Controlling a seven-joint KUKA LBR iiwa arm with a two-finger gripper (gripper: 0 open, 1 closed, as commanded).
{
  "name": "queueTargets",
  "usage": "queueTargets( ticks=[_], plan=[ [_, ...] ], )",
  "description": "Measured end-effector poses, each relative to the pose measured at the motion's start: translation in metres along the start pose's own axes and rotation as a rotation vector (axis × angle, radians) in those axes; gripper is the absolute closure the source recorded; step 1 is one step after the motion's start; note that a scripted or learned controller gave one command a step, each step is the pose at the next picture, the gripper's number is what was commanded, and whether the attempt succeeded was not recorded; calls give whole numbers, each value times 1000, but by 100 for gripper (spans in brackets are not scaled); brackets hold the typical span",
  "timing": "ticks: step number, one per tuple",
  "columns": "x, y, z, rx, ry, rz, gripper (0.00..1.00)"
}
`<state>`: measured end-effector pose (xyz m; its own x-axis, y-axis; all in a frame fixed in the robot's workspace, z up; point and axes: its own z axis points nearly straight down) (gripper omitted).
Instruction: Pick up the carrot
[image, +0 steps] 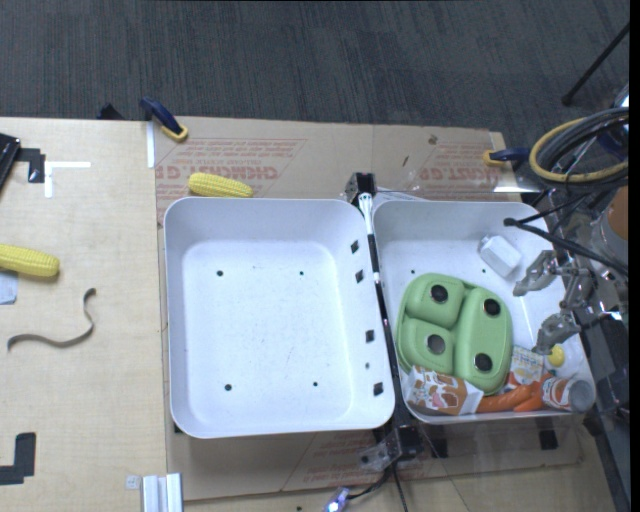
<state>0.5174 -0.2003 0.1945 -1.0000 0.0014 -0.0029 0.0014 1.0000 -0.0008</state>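
The gripper (553, 297) hangs low at the right, fingers (533, 277) apparently spread.

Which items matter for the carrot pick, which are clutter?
Job:
- orange carrot, against right white bin's near wall
- two-finger gripper, above same bin

Clutter:
- green four-lobed plastic tray
- printed snack packet
- small white block
- two yellow corn cobs outside bins

Even, bright overhead light washes the two white bins (268, 215) nearly featureless with mild glare, leaves only faint soft shadows along their rims, keeps the dark floor (300, 50) dim, and the picture is slightly soft and grainy throughout.
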Motion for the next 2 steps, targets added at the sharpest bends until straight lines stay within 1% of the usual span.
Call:
queueTargets(
  ticks=[1,2],
  plan=[
    [-77,67,88,-1,-10,-105,0],
    [-144,103,97,0,-7,-119,0]
  ],
)
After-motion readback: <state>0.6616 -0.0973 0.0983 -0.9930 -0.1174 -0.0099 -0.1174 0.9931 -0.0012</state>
